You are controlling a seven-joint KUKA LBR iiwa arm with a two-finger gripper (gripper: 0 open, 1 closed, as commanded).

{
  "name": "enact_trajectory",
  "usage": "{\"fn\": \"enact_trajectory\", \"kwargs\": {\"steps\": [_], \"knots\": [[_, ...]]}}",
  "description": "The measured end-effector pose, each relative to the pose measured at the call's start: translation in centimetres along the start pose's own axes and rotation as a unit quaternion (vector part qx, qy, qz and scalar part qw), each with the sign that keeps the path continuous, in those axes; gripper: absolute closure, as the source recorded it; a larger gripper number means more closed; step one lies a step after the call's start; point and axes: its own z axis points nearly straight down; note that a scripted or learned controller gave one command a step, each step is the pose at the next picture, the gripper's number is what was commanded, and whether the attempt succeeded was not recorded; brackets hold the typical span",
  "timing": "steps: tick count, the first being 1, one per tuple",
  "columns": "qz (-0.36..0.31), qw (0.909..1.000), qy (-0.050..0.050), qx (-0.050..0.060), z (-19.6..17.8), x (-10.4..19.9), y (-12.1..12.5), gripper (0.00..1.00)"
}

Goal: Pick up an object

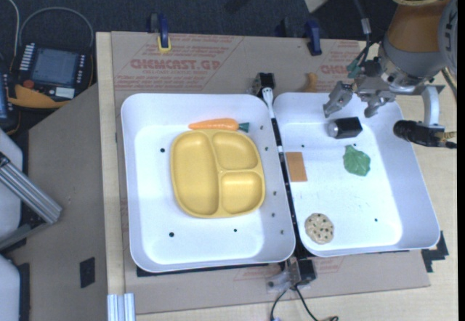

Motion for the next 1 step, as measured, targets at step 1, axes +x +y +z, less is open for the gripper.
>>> {"fn": "enact_trajectory", "kwargs": {"steps": [1], "knots": [[-0.001, 1.0000, -0.001, -0.007, -0.85, 0.03, 0.27, 0.00]]}}
